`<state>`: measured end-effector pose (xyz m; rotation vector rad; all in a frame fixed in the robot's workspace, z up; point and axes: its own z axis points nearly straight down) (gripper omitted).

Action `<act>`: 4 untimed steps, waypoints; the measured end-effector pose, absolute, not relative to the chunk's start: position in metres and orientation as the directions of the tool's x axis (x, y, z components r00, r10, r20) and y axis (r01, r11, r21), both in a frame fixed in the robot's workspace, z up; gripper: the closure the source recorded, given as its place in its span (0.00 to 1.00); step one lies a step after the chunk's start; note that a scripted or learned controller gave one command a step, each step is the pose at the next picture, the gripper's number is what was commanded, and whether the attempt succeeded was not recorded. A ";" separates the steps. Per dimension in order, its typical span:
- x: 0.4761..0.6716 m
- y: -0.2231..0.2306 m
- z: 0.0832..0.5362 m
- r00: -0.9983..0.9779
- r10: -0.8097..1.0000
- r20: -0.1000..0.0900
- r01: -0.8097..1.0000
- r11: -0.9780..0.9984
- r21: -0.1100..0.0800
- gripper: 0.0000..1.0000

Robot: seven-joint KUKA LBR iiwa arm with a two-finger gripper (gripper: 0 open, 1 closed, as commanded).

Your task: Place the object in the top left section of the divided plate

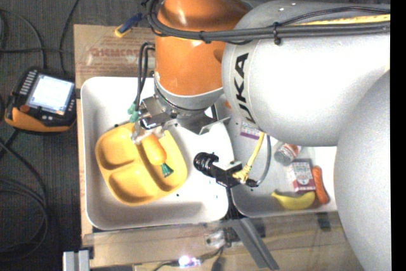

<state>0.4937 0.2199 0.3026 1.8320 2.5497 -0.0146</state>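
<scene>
A yellow divided plate [124, 165] lies tilted in the left white bin [95, 105]. An orange toy carrot [156, 152] with a green tip [166, 169] rests over the plate's right side, pointing down and to the right. My gripper [150, 124] hangs from the orange wrist directly above the carrot's upper end, at the plate's top right rim. The arm's bulk hides the contact between them, so I cannot tell whether the carrot is held or just lying on the plate.
The right bin [254, 203] holds a banana [294, 200], a small red packet [301, 174], an orange stick-shaped toy [321, 186] and a small bottle [287, 152]. A black cable connector [206, 162] hangs over the divider between bins. A teach pendant [41, 101] sits off the bench at left.
</scene>
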 end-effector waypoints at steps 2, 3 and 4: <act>0.484 0.206 0.293 -0.310 0.951 -0.004 0.951 0.310 -0.004 0.00; 0.484 0.207 0.301 -0.312 0.950 -0.006 0.950 0.312 -0.007 1.00; 0.484 0.206 0.301 -0.311 0.950 -0.006 0.950 0.311 -0.007 0.00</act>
